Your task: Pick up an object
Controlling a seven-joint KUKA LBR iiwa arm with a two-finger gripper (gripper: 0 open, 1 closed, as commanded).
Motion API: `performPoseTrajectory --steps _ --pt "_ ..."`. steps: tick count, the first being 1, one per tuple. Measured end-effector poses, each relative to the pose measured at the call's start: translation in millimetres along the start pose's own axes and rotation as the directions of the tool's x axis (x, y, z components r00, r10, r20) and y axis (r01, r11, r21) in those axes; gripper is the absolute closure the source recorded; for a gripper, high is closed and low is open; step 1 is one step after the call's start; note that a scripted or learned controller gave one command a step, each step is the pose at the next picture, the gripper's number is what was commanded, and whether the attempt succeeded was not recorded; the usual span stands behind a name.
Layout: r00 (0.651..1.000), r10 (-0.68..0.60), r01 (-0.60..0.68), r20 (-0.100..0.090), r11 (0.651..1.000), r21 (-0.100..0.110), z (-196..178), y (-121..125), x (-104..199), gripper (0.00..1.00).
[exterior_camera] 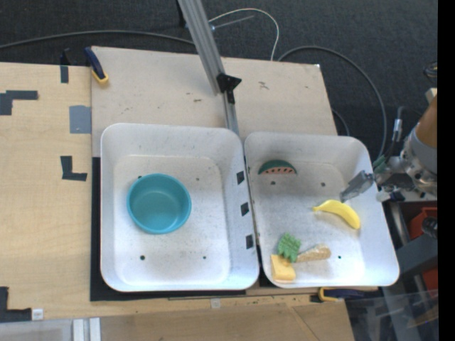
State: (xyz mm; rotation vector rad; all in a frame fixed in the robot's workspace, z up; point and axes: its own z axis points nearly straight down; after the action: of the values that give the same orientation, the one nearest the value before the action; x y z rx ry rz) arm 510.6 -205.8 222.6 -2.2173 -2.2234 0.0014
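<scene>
My gripper (pixel 359 184) hangs over the right rim of the right bin (pixel 334 146), just above and to the right of a yellow banana (pixel 338 214). Nothing can be seen held in it. A watermelon slice (pixel 276 168) lies near the bin's far left side. At the front of the bin a green leafy piece (pixel 288 246), a tan stick-shaped piece (pixel 314 254) and a yellow block (pixel 283 269) sit close together.
The left bin (pixel 114 190) holds a blue bowl (pixel 159 203). A grey metal pole (pixel 206 38) slants in from the top toward the gap between the bins. Cables loop across the dark floor behind the right bin.
</scene>
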Motion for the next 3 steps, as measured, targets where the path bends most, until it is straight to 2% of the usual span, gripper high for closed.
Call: performPoseTrajectory --steps 1,3 --pt "1.000 0.000 0.000 0.000 1.000 0.000 -0.1 0.0 -0.1 0.00" --pt "1.000 0.002 -0.002 -0.001 1.000 0.005 90.4 -3.9 9.7 0.00"
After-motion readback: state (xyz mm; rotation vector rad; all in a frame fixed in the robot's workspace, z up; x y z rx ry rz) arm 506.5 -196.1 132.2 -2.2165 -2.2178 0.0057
